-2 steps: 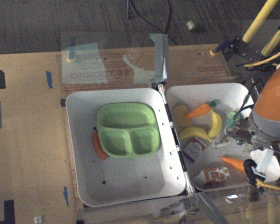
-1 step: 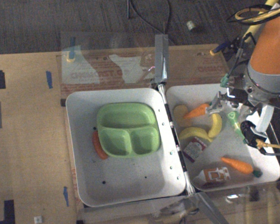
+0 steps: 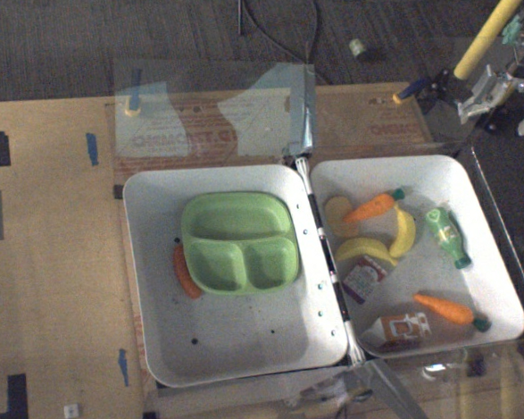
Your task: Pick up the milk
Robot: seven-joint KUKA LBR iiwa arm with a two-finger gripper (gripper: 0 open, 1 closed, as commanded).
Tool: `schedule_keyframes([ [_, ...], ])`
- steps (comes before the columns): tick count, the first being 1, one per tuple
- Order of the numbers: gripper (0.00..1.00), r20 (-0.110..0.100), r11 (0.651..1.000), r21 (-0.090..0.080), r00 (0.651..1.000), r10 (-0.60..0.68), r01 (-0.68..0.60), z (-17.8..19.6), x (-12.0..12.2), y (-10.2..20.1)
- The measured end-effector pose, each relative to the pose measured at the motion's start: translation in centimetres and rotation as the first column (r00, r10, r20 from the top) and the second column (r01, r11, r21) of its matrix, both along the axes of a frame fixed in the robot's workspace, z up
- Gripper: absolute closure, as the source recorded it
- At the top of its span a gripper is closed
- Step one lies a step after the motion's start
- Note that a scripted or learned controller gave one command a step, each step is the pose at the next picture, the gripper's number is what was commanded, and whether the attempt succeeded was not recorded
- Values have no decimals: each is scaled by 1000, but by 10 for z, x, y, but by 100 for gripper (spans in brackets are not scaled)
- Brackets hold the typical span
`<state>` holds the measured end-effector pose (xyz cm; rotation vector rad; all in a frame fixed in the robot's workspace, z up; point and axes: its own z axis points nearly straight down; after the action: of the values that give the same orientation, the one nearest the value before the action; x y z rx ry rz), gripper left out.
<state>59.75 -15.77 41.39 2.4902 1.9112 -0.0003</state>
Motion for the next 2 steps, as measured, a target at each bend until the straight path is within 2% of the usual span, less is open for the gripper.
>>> schedule_keyframes([
  [1,0,-2,999,1,999,-40,40,-138,-68,-50],
  [2,0,0,990,1,990,-144,144,-24,1,-43],
])
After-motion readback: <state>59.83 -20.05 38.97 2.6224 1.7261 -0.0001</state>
